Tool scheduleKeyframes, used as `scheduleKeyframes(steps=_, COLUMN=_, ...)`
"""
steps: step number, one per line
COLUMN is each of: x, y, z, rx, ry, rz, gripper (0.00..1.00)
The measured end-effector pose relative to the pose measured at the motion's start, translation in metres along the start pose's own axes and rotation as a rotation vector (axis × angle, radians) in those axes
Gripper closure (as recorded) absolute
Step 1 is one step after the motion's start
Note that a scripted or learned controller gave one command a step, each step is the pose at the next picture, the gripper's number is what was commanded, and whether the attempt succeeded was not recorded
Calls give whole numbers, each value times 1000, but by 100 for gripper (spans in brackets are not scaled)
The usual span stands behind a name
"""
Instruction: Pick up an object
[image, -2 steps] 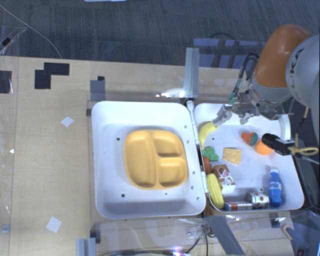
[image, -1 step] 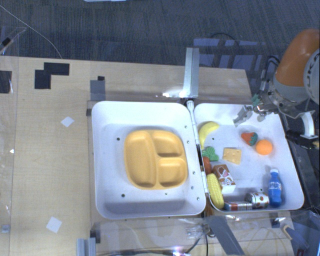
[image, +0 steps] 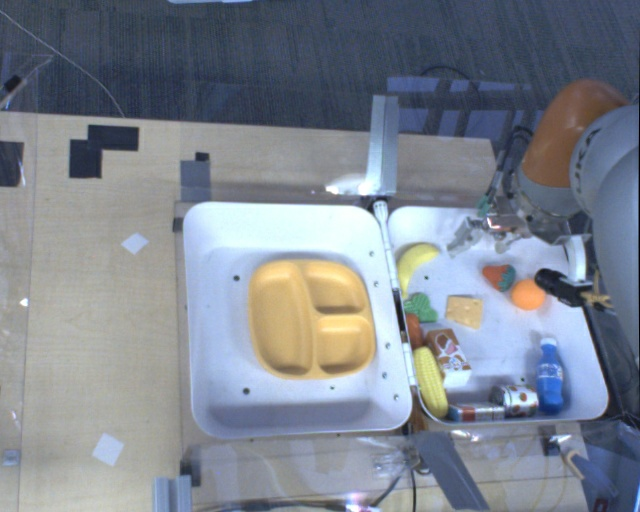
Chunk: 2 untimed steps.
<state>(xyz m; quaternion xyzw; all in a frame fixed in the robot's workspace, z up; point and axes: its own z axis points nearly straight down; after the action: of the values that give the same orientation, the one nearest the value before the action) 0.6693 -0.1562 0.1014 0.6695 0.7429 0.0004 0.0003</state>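
Gripper (image: 488, 236) hangs over the far end of the right bin (image: 598, 398), near its back wall; the two grey fingers (image: 463, 240) are spread apart with nothing between them, so no object is held. Closest items: a red toy with a green top (image: 498, 275) just in front of the gripper, and an orange ball (image: 527, 294) touching or nearly touching that toy on its near right side. A yellow fruit (image: 417, 261) lies to the gripper's left against the bin's left wall. Further toward the camera: a green toy (image: 421, 306) beside the left wall and a tan square block (image: 463, 312) mid-bin. Near end of the bin: a corn cob (image: 430, 381) along the left wall, a small red-and-white carton (image: 451, 353) touching it, a blue bottle (image: 548, 375) on the right, a can (image: 520, 400) lying on its side next to the bottle, and a thin tube (image: 474, 411) along the front wall. The left bin (image: 215, 400) holds a yellow divided tray (image: 310, 318), well apart from the gripper.
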Motion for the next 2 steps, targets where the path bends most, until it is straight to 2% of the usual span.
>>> scheduleKeyframes(steps=1, x=11, y=-28, z=14, rx=-5, ry=-2, rz=91, gripper=0)
scheduleKeyframes(steps=2, x=12, y=-25, z=-1, rx=-13, ry=-5, rz=85, gripper=100)
